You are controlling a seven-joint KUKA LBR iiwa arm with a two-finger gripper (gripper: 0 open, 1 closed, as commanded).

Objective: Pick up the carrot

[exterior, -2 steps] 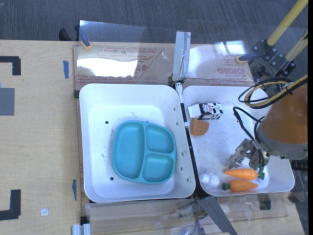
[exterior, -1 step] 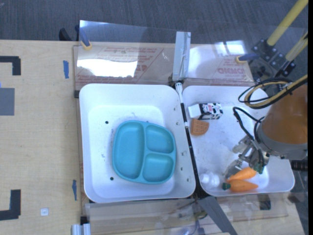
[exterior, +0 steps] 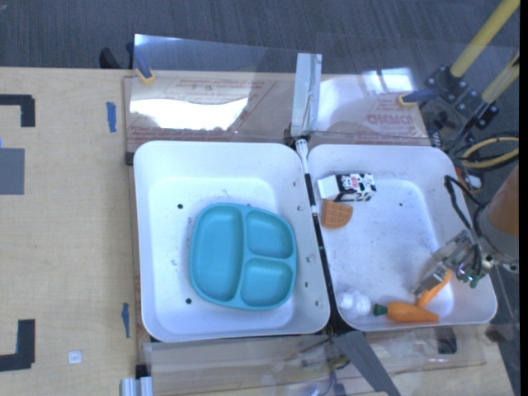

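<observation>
Two bins | carrot lies flat at right bin's near edge, green top pointing left | gripper low at that bin's right side, just above-right of carrot, an orange piece at its tips; finger opening: cannot tell | teal divided plate in left bin

One fixed camera looks down slantwise on both white bins.

Two shallow white plastic bins sit side by side. The left bin holds a teal three-compartment plastic plate. In the right bin, an orange carrot with a green stem lies at 6 o'clock, with the metal two-finger gripper just beside it at 4 o'clock.
</observation>
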